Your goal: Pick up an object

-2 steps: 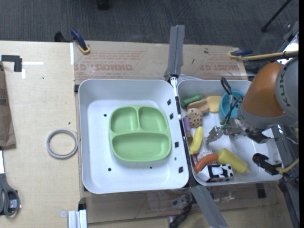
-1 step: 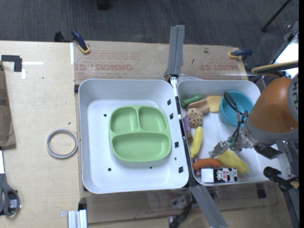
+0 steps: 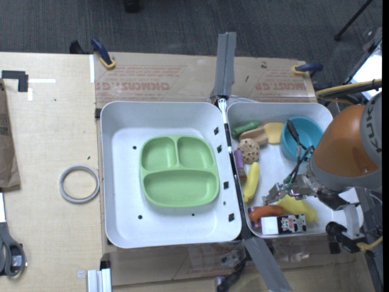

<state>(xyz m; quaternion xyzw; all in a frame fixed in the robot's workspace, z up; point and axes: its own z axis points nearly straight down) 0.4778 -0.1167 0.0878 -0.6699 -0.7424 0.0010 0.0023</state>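
The left bin [image 3: 115, 181] holds a green divided plate [image 3: 179, 170] lying flat at its middle, while the right bin [image 3: 275, 106], touching it along a shared wall, holds a blue bowl [image 3: 304, 136] at its far right, a green toy [image 3: 245, 127], a tan bun [image 3: 254, 134], a yellow piece [image 3: 275, 132] and a knobbly brown ball [image 3: 248, 150] left of that bowl. Nearer than the bowl lie a banana [image 3: 250, 182], an orange carrot [image 3: 265, 212], a yellow fruit [image 3: 300, 208] and a small white box [image 3: 283, 224]. The arm [image 3: 346, 148] leans in from beyond the bowl, its gripper [image 3: 277, 193] low over the yellow fruit and carrot, fingers slightly apart with nothing between them.
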